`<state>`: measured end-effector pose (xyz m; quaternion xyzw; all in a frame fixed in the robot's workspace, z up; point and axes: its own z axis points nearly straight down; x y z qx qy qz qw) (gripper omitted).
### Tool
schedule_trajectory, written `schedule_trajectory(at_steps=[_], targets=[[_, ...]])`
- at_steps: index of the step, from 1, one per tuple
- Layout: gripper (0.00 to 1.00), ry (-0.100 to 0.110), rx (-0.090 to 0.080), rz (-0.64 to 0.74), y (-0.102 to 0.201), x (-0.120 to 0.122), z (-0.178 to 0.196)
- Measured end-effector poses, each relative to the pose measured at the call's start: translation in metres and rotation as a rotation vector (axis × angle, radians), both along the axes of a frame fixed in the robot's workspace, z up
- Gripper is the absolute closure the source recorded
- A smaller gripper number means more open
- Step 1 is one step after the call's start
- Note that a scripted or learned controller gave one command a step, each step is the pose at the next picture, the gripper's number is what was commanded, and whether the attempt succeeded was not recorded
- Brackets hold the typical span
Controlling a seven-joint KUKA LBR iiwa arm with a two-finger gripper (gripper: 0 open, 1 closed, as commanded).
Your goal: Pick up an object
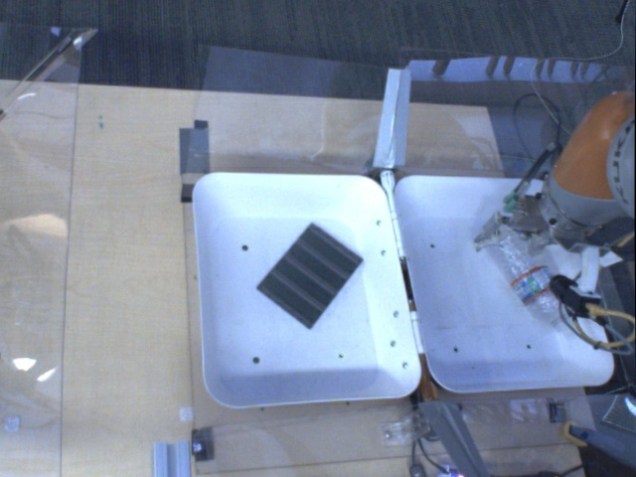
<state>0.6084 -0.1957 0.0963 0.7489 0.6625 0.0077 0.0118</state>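
Clear plastic, crumpled, lies in the right bin [467,346] near its right side; it looks like a squashed bottle [525,269] with a red, white and blue label band around it, but the writing on the band is too small to read; no other brand or lettering can be made out anywhere. Just above and right of the bottle hangs the gripper [527,219], under the grey arm [596,182] with its orange band; whether its fingers are apart or together I cannot tell, as wrist and cables blur into the plastic there; nothing is plainly seen between them. Black and yellow cables [586,311] loop over the bin's right rim. Left of a narrow divider sits the left bin [229,356], white and shallow; a dark grey ribbed rectangular pad [310,274] lies flat near its middle, turned at a diagonal. Both bins rest on a pale wooden bench [109,266]; clear panels stand around them, with reflections on the left one; beyond the bench's far edge runs dark carpet [298,8].
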Motion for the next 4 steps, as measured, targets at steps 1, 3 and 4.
schedule_trajectory(at_steps=[1,3,4], targets=[[0.00,0.018,0.003,0.212,0.050,0.054,-0.008],[0.00,0.018,-0.002,0.380,-0.010,-0.031,-0.008],[0.00,0.015,-0.003,0.391,-0.010,-0.054,-0.007]])
